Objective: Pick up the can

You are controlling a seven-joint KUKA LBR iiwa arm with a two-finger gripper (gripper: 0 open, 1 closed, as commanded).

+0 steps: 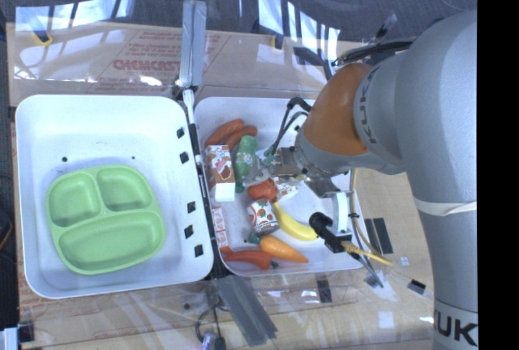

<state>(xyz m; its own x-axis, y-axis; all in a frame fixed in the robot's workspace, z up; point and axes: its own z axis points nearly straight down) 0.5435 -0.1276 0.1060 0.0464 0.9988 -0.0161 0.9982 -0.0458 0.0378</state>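
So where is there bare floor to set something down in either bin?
Left bin: bare floor behind and beside the green tray. Right bin: crowded with the can, banana, carrot and carton; the arm covers its right side.

A bulky grey arm (442,121) with an orange band (340,117), thin black cables and black lettering.
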